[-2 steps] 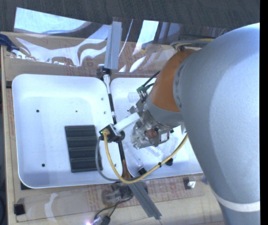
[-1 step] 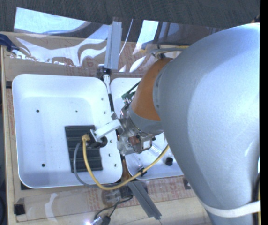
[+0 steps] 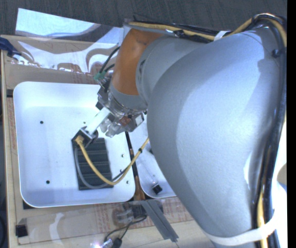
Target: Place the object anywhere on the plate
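The hand (image 3: 113, 124) hangs over the left bin (image 3: 34, 138), by the top end of the dark ribbed plate (image 3: 93, 165)
The plate's long side runs down the view, away from the hand. A small black piece (image 3: 157, 189), maybe the object, lies in the right bin (image 3: 150, 177), down and right of the hand. I cannot tell if the hand is open or closed

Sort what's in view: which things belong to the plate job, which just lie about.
Job:
gripper
dark ribbed slab in the left bin, probably
small black piece in the right bin, possibly

Lying about:
pale sheet beyond the bins
small black block outside the left bin
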Tool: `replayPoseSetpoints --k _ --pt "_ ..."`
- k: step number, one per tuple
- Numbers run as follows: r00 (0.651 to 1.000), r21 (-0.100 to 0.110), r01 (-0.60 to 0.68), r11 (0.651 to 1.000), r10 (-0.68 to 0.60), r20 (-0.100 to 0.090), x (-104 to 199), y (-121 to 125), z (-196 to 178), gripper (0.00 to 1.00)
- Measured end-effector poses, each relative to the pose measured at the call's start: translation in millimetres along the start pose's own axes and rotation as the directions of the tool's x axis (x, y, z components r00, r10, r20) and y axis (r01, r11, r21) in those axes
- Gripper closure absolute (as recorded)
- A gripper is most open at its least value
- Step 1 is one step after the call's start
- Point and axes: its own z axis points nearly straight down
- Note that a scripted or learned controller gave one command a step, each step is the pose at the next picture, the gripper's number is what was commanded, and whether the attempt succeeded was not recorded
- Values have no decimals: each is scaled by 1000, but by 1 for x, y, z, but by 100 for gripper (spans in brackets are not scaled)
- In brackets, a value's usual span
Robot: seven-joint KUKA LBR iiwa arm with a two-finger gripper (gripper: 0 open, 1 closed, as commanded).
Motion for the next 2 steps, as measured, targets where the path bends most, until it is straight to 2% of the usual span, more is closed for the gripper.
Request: replayPoseSetpoints --k 1,2 --pt "945 -2 -327 945 327 1 -22 45 16 100" --pt "998 3 -56 998 56 3 -94 1 10 100"
